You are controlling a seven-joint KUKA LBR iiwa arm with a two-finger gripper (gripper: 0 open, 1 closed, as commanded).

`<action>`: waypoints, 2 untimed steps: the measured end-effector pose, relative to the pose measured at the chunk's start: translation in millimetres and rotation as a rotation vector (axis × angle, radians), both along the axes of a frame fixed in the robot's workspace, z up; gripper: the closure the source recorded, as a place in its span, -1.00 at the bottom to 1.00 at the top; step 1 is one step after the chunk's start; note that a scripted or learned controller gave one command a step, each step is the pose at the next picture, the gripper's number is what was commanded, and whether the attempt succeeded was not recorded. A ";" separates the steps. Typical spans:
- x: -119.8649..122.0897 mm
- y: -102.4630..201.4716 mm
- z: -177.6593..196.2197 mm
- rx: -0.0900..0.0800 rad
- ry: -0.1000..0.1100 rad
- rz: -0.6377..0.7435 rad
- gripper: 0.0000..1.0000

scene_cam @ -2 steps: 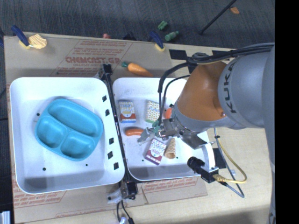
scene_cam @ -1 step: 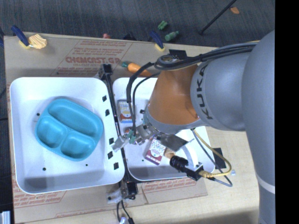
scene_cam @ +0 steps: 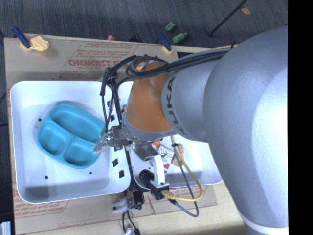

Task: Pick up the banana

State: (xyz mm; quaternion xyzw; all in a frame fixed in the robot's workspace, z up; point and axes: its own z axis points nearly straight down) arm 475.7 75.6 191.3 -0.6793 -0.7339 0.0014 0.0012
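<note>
Camera view from above: what we take for the banana [scene_cam: 180, 153] is a tan-yellow sliver in the right bin [scene_cam: 211, 174]. It peeks out from under the arm's wrist, and most of it is hidden, so we cannot be sure of it. Just beside it on its left lies a small red-and-white patterned item [scene_cam: 165, 153], also half covered. The pincer [scene_cam: 105, 143] sits left of these, low over the wall between the two bins, at the right rim of a blue divided plate [scene_cam: 66, 133]. We cannot tell whether the pincer is spread or pressed together, and we see nothing pinched in it. The plate lies in the left bin [scene_cam: 22, 131]. Both bins rest on the cardboard-covered bench [scene_cam: 88, 58], and the grey arm covers much of the right bin.
</note>
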 end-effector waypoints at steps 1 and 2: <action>3.8 82.6 -94.8 0.001 -0.011 0.192 -1.00; 5.1 83.1 -84.6 0.002 -0.013 0.197 1.00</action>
